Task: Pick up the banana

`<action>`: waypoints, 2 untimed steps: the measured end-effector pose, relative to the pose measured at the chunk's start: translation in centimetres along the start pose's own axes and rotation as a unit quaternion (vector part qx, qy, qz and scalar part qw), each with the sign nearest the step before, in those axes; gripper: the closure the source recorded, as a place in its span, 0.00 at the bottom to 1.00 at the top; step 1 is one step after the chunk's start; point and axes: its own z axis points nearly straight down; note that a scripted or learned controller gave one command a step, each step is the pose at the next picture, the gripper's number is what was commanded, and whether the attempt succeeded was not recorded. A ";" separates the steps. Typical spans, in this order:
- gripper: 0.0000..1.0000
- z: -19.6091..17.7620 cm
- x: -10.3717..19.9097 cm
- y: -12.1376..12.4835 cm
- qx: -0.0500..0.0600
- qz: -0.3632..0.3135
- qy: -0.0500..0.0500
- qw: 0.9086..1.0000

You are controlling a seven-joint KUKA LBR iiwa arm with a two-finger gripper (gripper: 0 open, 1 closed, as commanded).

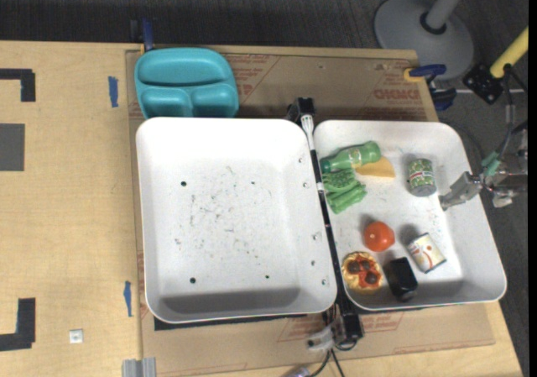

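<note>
Two white bins sit side by side, and every item lies in the right one, so nothing is lifted yet. The gripper hangs over that bin's right edge, carrying nothing; open or closed, I cannot tell. The yellow piece I take for the banana lies near the far edge, touching a green bottle, so reach, grasp and lift remain.
</note>
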 end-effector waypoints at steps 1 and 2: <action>0.00 15.0 5.8 -1.5 0.000 -0.098 0.000 0.995; 1.00 14.0 5.7 -1.5 -0.001 -0.097 0.000 0.995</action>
